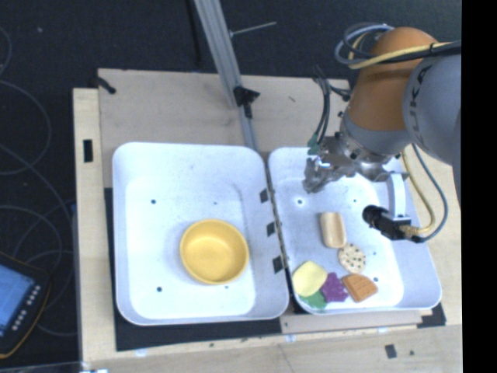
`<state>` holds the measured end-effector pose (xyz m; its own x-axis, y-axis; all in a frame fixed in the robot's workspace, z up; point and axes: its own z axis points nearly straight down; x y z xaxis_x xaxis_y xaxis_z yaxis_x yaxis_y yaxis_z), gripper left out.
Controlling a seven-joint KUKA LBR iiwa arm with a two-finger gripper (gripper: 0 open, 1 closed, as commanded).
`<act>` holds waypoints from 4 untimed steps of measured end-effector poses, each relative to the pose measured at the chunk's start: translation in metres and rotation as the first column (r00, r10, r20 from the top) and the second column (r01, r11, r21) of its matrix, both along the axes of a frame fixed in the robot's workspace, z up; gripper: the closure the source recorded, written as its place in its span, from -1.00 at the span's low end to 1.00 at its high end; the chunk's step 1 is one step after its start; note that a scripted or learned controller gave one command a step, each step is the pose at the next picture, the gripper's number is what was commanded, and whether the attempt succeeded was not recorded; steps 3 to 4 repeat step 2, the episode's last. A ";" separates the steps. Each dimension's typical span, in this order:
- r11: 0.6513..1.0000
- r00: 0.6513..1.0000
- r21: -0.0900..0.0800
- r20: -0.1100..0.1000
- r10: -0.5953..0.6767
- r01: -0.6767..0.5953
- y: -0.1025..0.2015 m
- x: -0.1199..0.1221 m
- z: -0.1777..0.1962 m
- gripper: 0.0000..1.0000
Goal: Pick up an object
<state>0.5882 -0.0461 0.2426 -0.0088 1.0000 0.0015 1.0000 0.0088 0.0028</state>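
Note:
My gripper (314, 179) hangs over the back left part of the right bin (415, 274), with nothing visible between its fingers. Below it, toward the front, lies a tan bread-like piece (332, 229). Further forward sit a speckled cookie (352, 257), an orange wedge (360, 287), a purple grape cluster (335, 287) and a yellow-green piece (309, 278). A yellow bowl (213, 250) rests in the left bin (147, 185).
A grey metal pole (221, 53) slants up from between the bins at the back. A black fitting with cables (386, 222) hangs off the arm over the right bin. The wooden bench (155, 107) surrounds both bins.

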 end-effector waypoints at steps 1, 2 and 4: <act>1.000 1.000 0.000 -0.001 -0.001 0.001 0.044 0.009 0.006 1.00; 1.000 1.000 0.000 -0.002 0.000 0.000 0.105 0.019 0.001 1.00; 1.000 1.000 0.000 -0.002 0.000 0.000 0.105 0.019 0.001 1.00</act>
